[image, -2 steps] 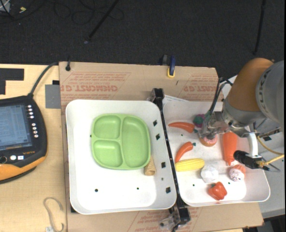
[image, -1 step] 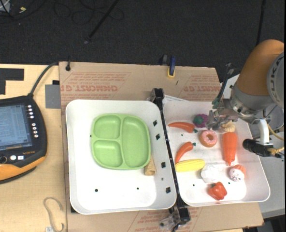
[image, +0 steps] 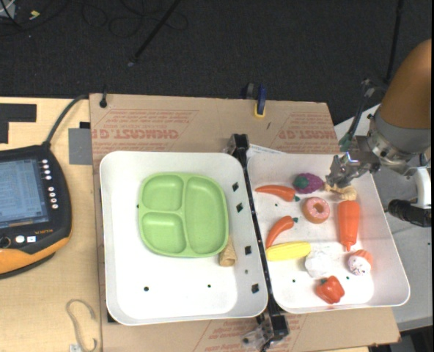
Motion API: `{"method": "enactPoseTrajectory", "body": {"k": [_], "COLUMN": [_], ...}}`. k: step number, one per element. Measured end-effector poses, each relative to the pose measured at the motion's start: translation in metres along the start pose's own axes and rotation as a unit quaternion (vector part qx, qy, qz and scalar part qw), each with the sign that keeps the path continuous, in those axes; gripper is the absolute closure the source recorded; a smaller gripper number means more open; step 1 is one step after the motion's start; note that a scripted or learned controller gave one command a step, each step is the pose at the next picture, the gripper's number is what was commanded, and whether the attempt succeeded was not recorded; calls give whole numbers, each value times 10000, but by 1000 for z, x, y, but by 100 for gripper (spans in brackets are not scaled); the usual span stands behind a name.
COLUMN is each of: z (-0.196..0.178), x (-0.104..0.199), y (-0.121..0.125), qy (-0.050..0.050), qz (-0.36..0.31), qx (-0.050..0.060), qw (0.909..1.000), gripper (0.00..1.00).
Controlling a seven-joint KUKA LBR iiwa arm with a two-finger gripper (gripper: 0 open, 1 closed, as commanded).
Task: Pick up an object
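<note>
Bins first: the left white bin (image: 122,284) carries a green divided plate (image: 183,215), the right white bin (image: 393,288) holds the toy food. Arm (image: 407,101) hangs over the right bin's far corner, claw (image: 341,173) low above a small tan piece (image: 347,193), between the purple toy (image: 308,182) and the carrot (image: 348,223). Best approach, I'd say: drop straight down, centred on one item, clear of the pink donut (image: 317,210). Claw's opening? Cannot tell; nothing visibly gripped.
</note>
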State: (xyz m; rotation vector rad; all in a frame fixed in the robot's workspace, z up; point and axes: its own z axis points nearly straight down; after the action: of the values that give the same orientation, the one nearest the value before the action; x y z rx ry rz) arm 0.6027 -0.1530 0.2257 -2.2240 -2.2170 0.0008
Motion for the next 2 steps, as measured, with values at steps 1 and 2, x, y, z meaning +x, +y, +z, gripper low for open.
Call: {"method": "enactPoseTrajectory", "body": {"k": [1, 2], "z": [-1, -1], "x": [0, 62], "y": [0, -9], "qy": [-3, 7], "qz": [-6, -26], "qx": [0, 13], "qw": [10000, 10000], "gripper": [100, 100]}}
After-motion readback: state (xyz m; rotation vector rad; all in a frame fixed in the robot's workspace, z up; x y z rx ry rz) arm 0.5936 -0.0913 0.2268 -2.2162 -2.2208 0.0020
